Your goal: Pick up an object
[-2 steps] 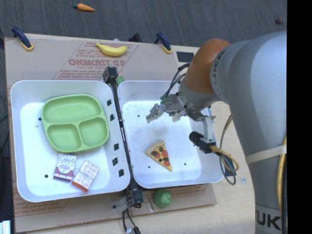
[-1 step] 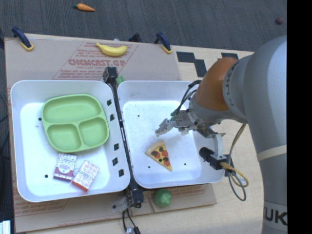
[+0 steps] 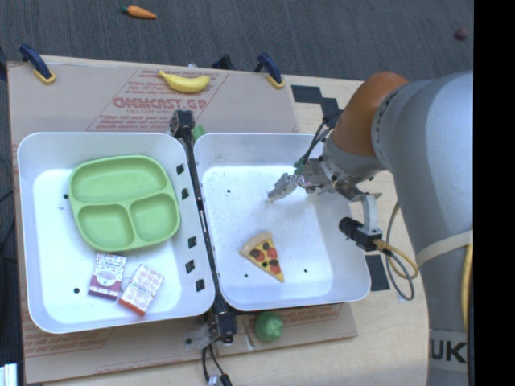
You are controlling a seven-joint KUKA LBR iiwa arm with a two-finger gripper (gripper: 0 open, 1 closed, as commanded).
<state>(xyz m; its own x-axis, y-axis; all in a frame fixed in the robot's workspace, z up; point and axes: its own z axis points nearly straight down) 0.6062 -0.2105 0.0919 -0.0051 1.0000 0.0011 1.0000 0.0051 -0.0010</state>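
**A:** Going left to right, what's to be seen on the tabletop?

**B:** The left bin is taken up mostly by a green divided plate, laid flat toward the far side. Two small packets are parked just beside each other in the near part of that bin, below the plate. Behind the bins a sheet of printed cardboard is clamped down, and a yellow banana is laid on it near the far edge. Way off on the floor, a small carrot can be spotted.

**A:** And the right bin?

**B:** A pizza slice is lying flat toward the near side, point aimed roughly at the near-right corner. It's the only thing to be picked in there. A green ball is sat outside the bins, just past the near rim of the right one.

**A:** Is anything grabbed by the tool?

**B:** Nope. The tool is poked down into the right bin near the middle-far part, with the arm reaching in from the right. Nothing can be made out between the fingers, and whether they're spread or pinched can't be told from this angle. The pizza slice is left well apart from it, nearer the front.
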